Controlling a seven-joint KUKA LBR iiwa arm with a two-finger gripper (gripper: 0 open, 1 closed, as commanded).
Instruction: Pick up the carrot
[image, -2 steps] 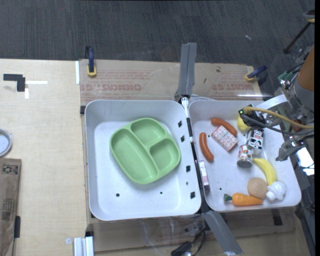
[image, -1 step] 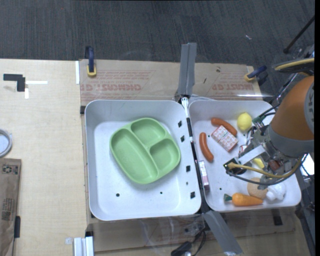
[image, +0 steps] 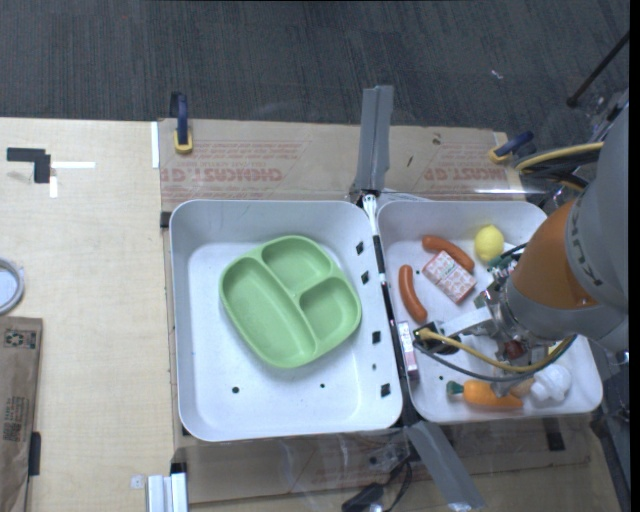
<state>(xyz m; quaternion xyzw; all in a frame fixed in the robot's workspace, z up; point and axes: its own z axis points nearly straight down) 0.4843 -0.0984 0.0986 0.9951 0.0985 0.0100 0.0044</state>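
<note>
A green divided plate (image: 291, 299) sits in the left bin (image: 190, 330). In the right bin (image: 425, 400) lie two sausages (image: 411, 292), a lemon (image: 488, 242) and, at lower right of the frame, the carrot (image: 490, 396). The end effector (image: 512, 350) hangs just above the carrot; its opening cannot be told.

place: robot lab or test cell | bench (image: 80, 250): plywood top — cardboard sheet (image: 300, 160) held down by clamps (image: 181, 122) | bins (image: 190, 330): two white, side by side | arm (image: 590, 250): grey and orange, cables on show | floor: dark carpet | extras: tape roll (image: 6, 288) — toy food for trials
</note>
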